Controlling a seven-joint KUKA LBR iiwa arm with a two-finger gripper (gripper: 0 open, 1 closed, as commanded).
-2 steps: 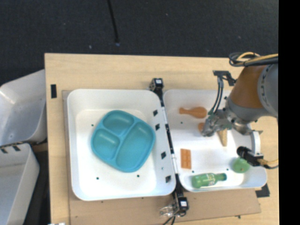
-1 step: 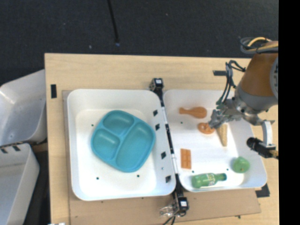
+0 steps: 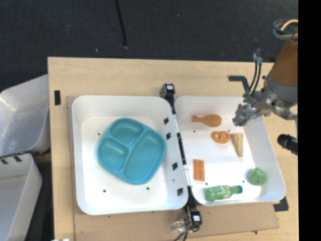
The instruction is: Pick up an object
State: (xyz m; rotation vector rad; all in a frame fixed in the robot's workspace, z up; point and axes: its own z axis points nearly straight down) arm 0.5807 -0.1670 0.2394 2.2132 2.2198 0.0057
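- Arm [image 3: 283, 67] reaches in from the right; end effector [image 3: 244, 114] sits over the far-right part of the right bin [image 3: 271, 157], low, near the bin's far wall.
- Can't tell how far the end effector is open: too small and dark in the camera view. Nothing visible between its tips, so no hold is claimed.
- Right bin contents: orange drumstick-shaped toy [image 3: 206, 119] far-centre, round orange piece [image 3: 220, 137] just beside a tan cone [image 3: 237, 143], flat orange block [image 3: 199, 170] near-left, green bottle [image 3: 223, 192] lying on its side along the near wall, green round fruit [image 3: 257, 176] near-right.
- Left bin [image 3: 85, 185] has a blue divided plate [image 3: 131, 150], flat, roughly centred.
- Closest candidates to the end effector: tan cone, round orange piece, drumstick toy. All lie just left or near of it, apart from it.
- Handling guess: these look like small play-food pieces, so light, stiff, smooth-skinned and probably a bit slippery. Not fragile.
- Cone: grip across the wide end; the taper will likely squeeze out of a pinch near the tip.
- Drumstick toy: take the narrow handle end or across the bulb's short axis.
- Cone and round piece nearly touch, so a finger could land on both; the drumstick is cleaner, with free space around it.
- Bottle is hard against the near wall, so there's poor finger clearance. The plate is too wide and flat to pinch.
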